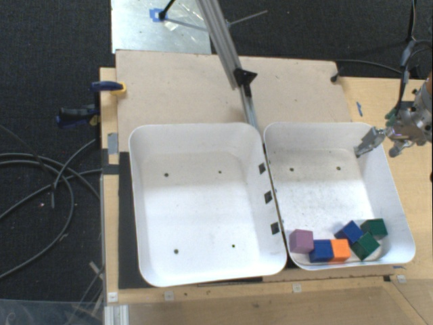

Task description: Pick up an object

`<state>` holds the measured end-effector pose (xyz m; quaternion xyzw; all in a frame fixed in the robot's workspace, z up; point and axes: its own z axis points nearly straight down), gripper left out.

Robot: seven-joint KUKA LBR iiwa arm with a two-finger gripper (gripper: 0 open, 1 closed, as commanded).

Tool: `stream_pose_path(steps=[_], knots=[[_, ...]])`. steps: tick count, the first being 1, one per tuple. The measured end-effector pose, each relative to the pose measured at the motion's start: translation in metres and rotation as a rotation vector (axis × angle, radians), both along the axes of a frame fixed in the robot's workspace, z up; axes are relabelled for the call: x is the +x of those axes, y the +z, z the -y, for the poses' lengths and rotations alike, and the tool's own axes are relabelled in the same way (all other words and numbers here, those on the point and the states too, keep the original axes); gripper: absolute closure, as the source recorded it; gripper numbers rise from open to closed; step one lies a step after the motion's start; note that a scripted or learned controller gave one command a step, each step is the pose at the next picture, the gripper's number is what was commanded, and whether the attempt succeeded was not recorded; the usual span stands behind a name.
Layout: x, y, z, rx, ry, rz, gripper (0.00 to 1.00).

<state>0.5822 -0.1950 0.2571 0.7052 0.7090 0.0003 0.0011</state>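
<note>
Several small blocks lie huddled in the right bin's [318, 181] near corner: a purple block [302, 240], a blue block [321, 250], an orange block [340, 249], a second blue block [350, 232] and two dark green blocks [366, 245] [375, 227]. My gripper [382, 144] hangs at the far right edge of the right bin, well away from the blocks. Its two fingers are spread apart with nothing between them.
The left bin [196, 202] stands beside the right one on the wooden bench [196, 87]. A slanted metal pole [223, 39] crosses from the top toward the gap between the bins. Cables [40, 181] and a blue clamp [81, 116] lie at the left.
</note>
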Motion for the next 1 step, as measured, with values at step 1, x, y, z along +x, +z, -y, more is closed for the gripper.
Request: stream_pose_path(steps=[1], knots=[[-0.0795,-0.0084,-0.0096,0.001,-0.006,-0.003,0.0]])
